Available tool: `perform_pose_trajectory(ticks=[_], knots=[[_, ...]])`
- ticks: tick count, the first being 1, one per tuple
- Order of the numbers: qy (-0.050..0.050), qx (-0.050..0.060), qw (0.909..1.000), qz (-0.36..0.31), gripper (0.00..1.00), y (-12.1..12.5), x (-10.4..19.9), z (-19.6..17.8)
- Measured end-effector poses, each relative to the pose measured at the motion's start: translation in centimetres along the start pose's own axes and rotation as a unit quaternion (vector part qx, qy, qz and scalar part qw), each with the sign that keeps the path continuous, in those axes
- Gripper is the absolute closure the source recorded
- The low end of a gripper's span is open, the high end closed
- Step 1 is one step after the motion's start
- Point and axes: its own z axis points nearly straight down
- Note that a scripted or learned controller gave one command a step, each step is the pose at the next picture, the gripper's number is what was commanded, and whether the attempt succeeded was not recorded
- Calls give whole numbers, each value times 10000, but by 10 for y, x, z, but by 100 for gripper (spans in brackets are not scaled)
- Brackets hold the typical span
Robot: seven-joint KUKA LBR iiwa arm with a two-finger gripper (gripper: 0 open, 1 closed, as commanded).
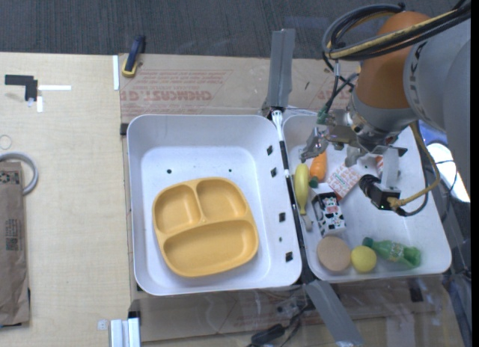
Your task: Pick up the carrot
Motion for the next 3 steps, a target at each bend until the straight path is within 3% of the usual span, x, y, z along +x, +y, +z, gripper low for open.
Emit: perform_pose_trajectory(ticks=[1,2,3], knots=[[-14,5,10000,-5,100,0,-1,-8],[-6,19,9355,3534,100,-35,-37,0],[-6,20,9355,3533,0,-36,-37,0]])
